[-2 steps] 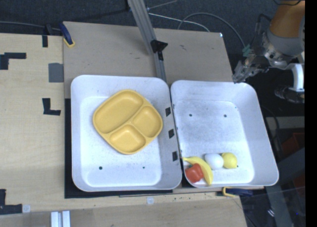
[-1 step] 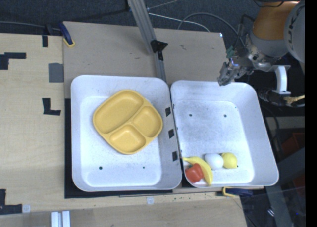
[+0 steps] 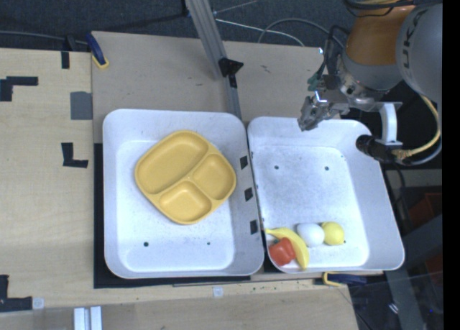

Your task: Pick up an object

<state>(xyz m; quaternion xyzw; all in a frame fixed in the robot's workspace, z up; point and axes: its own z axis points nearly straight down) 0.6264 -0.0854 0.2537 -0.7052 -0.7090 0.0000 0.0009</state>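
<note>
My gripper (image 3: 310, 118) hangs over the far edge of the right bin (image 3: 316, 170), fingers pointing down with nothing between them. At that bin's near edge lie several small items: a red piece (image 3: 282, 251), a yellow banana (image 3: 295, 243), a white egg-like ball (image 3: 311, 234) and a yellow lemon (image 3: 333, 233). They are far from the gripper, toward the front of the bench. A yellow divided plate (image 3: 185, 176) lies in the left bin (image 3: 122, 199).
A grey metal post (image 3: 205, 19) slants up from between the bins at the back. The orange-banded arm (image 3: 392, 19) fills the upper right. A black cable fitting (image 3: 370, 147) sits at the right bin's far right rim. Wooden bench to the left.
</note>
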